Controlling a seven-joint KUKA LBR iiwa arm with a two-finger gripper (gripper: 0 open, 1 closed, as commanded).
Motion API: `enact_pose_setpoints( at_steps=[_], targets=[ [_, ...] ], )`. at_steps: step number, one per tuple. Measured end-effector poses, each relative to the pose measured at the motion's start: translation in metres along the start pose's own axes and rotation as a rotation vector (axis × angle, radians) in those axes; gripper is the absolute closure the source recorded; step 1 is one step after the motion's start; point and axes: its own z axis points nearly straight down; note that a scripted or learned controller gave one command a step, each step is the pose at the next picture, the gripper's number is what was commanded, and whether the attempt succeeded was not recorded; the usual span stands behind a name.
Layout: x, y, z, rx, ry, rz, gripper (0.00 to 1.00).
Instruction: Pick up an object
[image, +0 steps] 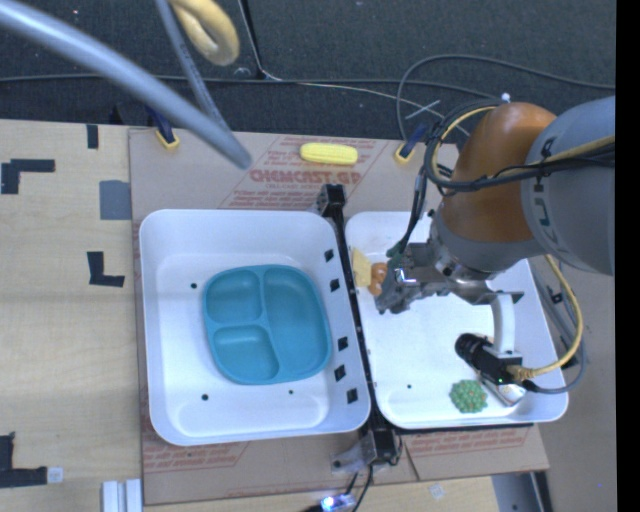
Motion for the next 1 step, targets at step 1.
enact_pose_setpoints(
  at_steps=[1],
  targets=[
    [0.0572, 0.0034, -0.0033, -0.001, 0.001, -0.003, 1.00]
  ],
)
